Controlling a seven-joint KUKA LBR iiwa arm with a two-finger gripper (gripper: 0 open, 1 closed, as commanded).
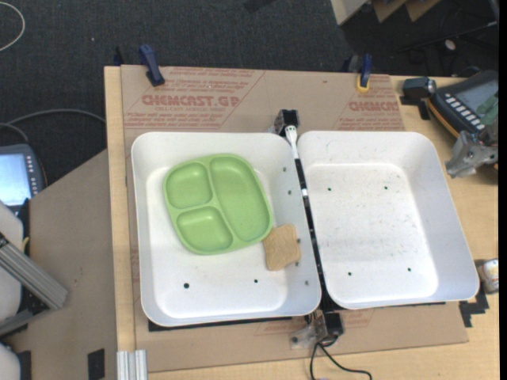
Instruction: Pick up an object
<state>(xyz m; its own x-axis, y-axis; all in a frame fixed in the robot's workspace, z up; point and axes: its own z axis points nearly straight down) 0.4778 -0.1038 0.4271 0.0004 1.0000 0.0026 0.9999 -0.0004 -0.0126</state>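
Claw (473, 155), as far as I can make out, is the grey metal piece at the far right of the desk (79, 212), just outside the right bin's (444, 212) rim and over the wooden top. Whether it is apart or together I cannot tell. It holds nothing and touches neither bin.

Nearest me, a small black connector with a cable (325, 331) sits at the front edge, where the two bins meet. The left bin (150, 236) has bare white floor along its near side and its left wall. A tan square piece (281, 247) lies flat close to the bin's right wall, its corner touching the near-right edge of the green divided plate (218, 203). The plate lies flat in the middle of the left bin, with bare floor on its left and near sides.

Both things are well apart from the claw, with the whole right bin between them. The right bin's floor carries only specks. A thin black strip (301, 188) runs along the seam between the bins.

Farther back, printed cardboard (190, 97) lies under the bins, pinned by a blue clamp (150, 64) and a yellow clamp (364, 71).
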